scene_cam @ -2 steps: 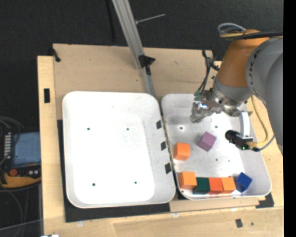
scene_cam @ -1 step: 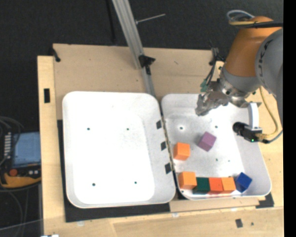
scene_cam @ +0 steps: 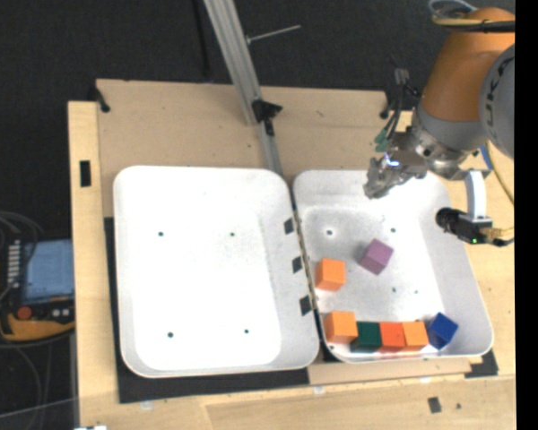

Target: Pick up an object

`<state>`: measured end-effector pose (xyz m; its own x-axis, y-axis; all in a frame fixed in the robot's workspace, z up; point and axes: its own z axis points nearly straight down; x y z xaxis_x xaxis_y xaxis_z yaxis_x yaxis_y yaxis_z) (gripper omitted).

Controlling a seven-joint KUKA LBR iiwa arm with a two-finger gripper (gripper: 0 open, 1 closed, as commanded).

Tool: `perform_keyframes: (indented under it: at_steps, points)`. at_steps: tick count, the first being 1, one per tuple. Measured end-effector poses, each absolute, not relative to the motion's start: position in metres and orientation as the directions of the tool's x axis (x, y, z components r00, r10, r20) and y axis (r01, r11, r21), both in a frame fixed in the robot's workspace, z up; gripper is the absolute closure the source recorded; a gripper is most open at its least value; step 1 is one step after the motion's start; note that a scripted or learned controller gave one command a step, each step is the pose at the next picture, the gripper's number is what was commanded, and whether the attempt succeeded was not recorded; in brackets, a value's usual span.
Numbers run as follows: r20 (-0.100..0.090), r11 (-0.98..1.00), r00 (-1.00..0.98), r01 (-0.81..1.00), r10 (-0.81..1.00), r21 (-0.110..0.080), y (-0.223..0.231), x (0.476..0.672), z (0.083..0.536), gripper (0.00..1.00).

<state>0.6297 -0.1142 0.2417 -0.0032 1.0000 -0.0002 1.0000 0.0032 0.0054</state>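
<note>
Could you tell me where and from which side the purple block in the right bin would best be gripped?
The purple block lies alone on the floor of the right bin, turned at an angle to the walls and apart from the orange block. Coming straight down from above looks best, the gripper rotated to match that turn and closing on two opposite flat side faces.
</note>
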Motion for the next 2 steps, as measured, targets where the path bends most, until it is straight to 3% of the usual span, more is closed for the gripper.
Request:
perform_keyframes:
  at_steps: [2]
  points:
    - [0.0,0.006,-0.006,1.0,1.0,-0.001,-0.019,0.607,0.225,1.0]
